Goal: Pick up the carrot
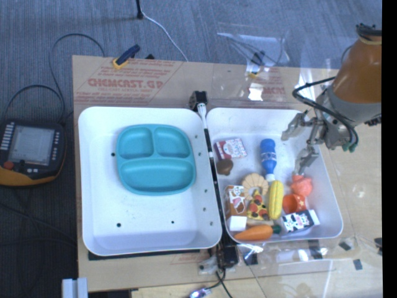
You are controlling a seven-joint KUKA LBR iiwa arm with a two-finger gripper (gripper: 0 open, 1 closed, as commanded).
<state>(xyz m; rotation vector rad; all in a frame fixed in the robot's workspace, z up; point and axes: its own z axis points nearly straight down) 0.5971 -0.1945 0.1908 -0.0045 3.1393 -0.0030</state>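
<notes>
I count two white bins on the desk; one carrot lies at the right bin's near edge. My pincer hangs spread wide, holding nothing.

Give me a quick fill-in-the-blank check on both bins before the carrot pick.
1. The carrot lies along the near edge of the ____ bin.
2. The left bin holds a sectioned plate coloured ____.
3. The tool hangs open over the right bin's ____ corner, apart from the carrot.
4. The upright bottle has a ____ cap.

Missing words: right; blue; far right; blue
</notes>
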